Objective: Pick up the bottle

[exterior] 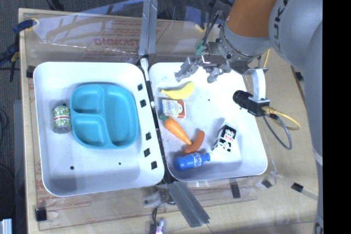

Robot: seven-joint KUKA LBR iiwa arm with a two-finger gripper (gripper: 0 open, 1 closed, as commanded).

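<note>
Right bin [249, 142]: bottle [192, 161] near front wall. Gripper [202, 68] spread, empty, at back. Approach step; next move toward bottle, descend.

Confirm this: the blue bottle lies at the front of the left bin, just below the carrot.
Wrong bin. The camera view shows the blue bottle lying at the front of the right bin, just below the carrot. The left bin holds a blue divided tray.

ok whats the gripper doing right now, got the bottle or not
Gripper: open, holding nothing, above the far end of the right bin. The bottle lies at the bin's near edge.
</note>
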